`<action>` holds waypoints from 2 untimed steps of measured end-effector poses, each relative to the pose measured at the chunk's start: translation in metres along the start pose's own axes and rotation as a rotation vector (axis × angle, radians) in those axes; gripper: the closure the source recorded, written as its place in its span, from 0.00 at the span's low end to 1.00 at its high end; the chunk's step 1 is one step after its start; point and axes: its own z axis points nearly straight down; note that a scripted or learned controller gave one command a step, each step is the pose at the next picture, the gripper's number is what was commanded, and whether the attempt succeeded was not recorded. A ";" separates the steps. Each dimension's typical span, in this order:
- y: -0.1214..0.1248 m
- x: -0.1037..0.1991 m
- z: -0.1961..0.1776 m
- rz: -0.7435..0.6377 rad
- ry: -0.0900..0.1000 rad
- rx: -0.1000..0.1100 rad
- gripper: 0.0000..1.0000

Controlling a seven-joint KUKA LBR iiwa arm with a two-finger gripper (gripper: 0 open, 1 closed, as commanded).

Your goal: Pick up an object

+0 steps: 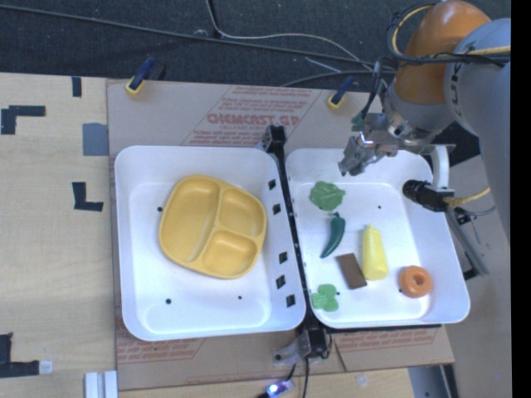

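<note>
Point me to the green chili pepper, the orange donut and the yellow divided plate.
green chili pepper (333, 235), camera view, middle of its body.
orange donut (416, 282), camera view, on its ring, right bin.
yellow divided plate (212, 225), camera view, central ridge between compartments, left bin.

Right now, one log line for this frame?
gripper: above right bin far edge, holding nothing | nearest: lettuce piece | yellow tray: left bin

- We read red print on the cardboard (249, 114) above the bins; the large line looks like "CHEMCAST GP", upside-down to us.
- The smaller red lines around it are too blurred to read.
</note>
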 end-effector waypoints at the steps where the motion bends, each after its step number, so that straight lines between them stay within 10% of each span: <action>1: -0.003 0.047 0.009 -0.004 0.002 0.006 1.00; 2: -0.012 0.092 0.006 -0.004 0.001 0.006 1.00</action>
